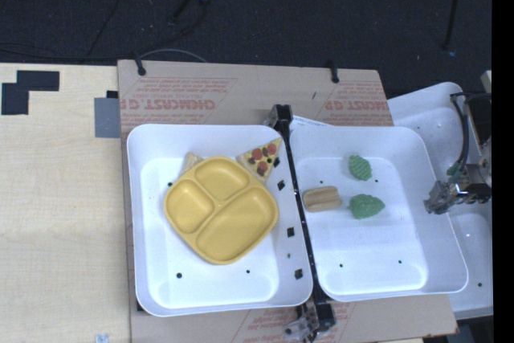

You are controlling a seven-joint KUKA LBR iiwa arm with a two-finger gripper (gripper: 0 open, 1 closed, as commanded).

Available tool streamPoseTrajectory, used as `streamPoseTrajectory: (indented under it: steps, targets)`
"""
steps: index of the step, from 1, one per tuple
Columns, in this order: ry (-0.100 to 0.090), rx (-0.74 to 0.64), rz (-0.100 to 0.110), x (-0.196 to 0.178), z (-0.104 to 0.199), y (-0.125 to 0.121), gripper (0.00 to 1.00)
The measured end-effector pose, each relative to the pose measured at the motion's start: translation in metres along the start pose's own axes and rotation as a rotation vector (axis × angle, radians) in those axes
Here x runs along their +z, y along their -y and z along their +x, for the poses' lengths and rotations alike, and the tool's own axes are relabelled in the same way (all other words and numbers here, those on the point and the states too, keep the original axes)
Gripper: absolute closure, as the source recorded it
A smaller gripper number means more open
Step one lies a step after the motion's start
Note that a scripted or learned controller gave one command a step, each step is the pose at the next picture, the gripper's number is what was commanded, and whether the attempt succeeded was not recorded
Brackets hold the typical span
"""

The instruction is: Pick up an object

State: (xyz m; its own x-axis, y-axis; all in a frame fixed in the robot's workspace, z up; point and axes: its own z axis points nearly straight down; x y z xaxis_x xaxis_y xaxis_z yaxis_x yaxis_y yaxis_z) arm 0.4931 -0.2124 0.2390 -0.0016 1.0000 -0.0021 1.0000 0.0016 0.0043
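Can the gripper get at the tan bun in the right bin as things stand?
Probably yes. The tan bun lies alone on the floor of the right bin, apart from the green pieces, nothing above it; the gripper sits at the bin's right rim.

Counter point(56, 197): pale wood, stretching off left.
Cardboard sheet point(241, 96): flat on the counter.
White bins: left bin point(148, 269) and right bin point(401, 277) side by side on the cardboard.
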Motion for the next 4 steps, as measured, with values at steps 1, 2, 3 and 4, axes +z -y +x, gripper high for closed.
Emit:
streamPoseTrajectory:
  steps: [1,2,3,4]
  targets:
    - [-0.002,0.0,0.005,-0.01,0.0,0.0,1.0]
    - [-0.006,-0.004,0.008,0.004,0.054,-0.007,1.0]
    - [-0.005,-0.004,0.008,0.002,0.109,-0.006,1.0]
    - [-0.005,-0.004,0.009,0.011,0.169,-0.012,1.0]
